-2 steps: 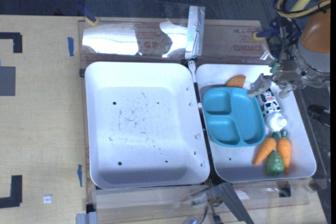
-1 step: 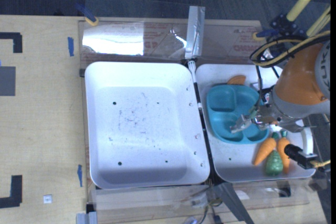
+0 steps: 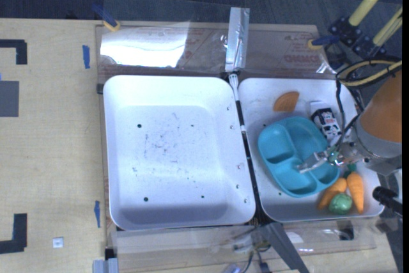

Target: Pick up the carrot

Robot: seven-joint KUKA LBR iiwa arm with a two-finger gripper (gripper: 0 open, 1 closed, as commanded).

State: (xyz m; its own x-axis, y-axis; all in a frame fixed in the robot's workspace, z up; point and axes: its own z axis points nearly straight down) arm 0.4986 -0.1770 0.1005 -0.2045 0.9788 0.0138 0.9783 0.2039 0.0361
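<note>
The orange carrot (image 3: 355,191) lies upright along the right bin's front right corner. My gripper (image 3: 317,163) hangs over the right rim of a blue divided plate (image 3: 289,153), a little up and to the left of the carrot and apart from it. Nothing shows held in it. The grey arm with its orange band (image 3: 386,113) comes in from the right and covers part of the bin's right side.
A second orange piece (image 3: 331,194) and a green item (image 3: 342,203) lie against the carrot's left side. A small orange item (image 3: 287,100) and a black-and-white object (image 3: 325,119) sit at the back of the right bin (image 3: 255,99). The left bin (image 3: 128,99) adjoins it.
</note>
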